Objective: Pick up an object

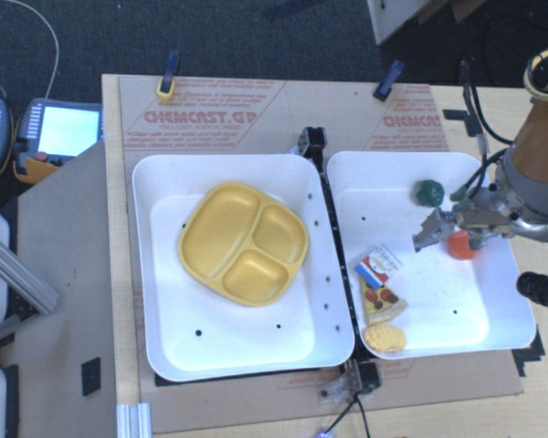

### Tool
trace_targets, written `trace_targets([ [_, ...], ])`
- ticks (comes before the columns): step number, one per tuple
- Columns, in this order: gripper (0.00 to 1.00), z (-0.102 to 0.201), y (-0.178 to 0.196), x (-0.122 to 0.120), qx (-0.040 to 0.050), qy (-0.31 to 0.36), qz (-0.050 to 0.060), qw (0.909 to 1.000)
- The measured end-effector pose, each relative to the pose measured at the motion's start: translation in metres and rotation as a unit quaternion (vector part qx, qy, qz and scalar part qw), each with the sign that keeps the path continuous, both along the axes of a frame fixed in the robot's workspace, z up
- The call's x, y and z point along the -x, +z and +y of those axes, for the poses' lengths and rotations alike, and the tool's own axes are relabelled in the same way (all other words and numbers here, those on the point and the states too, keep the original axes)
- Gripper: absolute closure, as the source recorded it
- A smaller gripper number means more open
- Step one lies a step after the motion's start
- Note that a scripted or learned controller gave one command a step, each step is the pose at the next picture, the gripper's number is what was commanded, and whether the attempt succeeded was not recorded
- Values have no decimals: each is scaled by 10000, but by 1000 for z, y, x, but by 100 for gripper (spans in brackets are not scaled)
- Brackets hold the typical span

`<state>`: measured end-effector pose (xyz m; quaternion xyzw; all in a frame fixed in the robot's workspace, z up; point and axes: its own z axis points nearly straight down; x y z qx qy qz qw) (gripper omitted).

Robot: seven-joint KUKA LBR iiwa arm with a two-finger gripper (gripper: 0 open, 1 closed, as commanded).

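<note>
Two shallow white plastic bins sit side by side on the counter (256,108), which is covered by a brown board printed with red lettering. The left bin (164,318) has smooth glossy walls and rounded corners, and holds one yellow plate (244,243), a rounded-square piece of moulded plastic with three compartments, lying flat near the middle.

The right bin (438,331) holds four small things. A dark green ball (429,192), round with a dull surface, lies near the far wall. An orange-red object (461,245), rounded and smooth, rests just beside the hand (447,228). A small flat packet (377,270) printed in white, red and blue lies toward the left side of that bin, touching a wedge-shaped slice of toy pizza (384,304) with dark spots on it. Close below the slice, near the front corner, lies a pale yellow oval piece (384,338).

The grey metal hand reaches in from the right, low over the right bin, between the green ball and the orange-red object. Whether it is open or closed cannot be told, and nothing is visibly gripped.

Two blue clamps (388,80) pinch the board's far edge.
</note>
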<state>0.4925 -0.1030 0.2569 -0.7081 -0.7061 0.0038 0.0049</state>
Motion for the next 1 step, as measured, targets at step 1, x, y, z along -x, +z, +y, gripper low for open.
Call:
trace_targets([
  [1, 0, 0, 6, -2, 6, 15, -62, 10000],
])
